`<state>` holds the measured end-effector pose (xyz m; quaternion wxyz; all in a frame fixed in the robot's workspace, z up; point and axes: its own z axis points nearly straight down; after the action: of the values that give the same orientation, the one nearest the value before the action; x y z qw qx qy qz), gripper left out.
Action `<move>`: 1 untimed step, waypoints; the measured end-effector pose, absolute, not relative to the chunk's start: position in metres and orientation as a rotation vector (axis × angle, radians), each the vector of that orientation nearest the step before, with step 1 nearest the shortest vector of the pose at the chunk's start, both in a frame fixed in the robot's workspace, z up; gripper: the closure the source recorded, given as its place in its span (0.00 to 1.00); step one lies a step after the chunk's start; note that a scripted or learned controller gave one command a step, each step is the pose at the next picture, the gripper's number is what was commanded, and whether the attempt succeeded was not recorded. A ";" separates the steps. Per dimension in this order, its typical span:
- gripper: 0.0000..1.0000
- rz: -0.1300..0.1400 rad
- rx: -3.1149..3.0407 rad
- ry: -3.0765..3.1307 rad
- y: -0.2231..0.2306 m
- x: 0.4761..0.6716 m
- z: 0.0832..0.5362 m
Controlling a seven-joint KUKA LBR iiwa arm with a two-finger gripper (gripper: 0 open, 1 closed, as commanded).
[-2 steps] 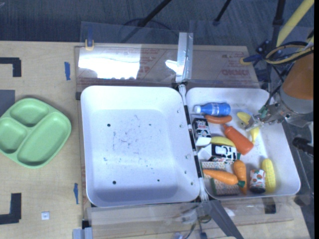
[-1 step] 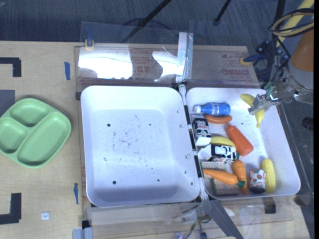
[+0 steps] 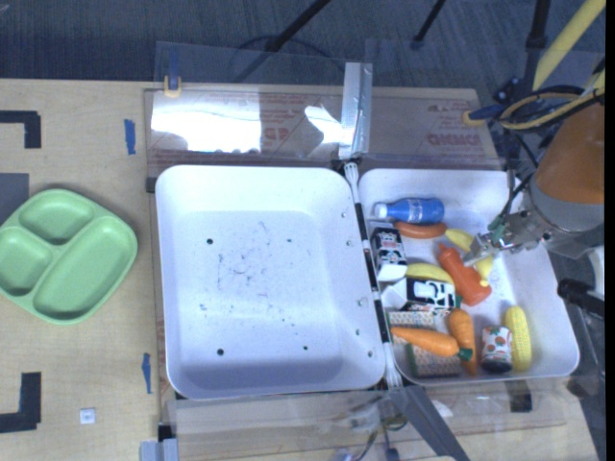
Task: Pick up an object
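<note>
a grey kuka arm w/ orange band reaches in from 3 o'clock, its gripper (image 3: 499, 239) hovering over the right bin (image 3: 560, 301) at a light wood bench (image 3: 77, 142); whether the pincer is open or holding anything can't be told from this angle. the clutter sits in that bin: a blue bottle (image 3: 411, 209) toward 12 o'clock, an orange bottle (image 3: 463, 275) just beside the gripper, carrots (image 3: 425, 340) and a corn cob (image 3: 519, 335) toward 6 o'clock. the left bin (image 3: 255, 277) lies at centre, its scuffed white floor showing. a green divided plate (image 3: 62, 254) rests at 9 o'clock. blue carpet and black stand legs fill 12 o'clock.
</note>
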<state>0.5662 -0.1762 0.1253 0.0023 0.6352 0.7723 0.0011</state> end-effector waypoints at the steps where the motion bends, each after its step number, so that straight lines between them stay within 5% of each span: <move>1: 1.00 0.000 2.047 2.384 -0.224 0.513 0.128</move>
<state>0.5131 -0.2240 0.1278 -0.0003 0.6514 0.7587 0.0000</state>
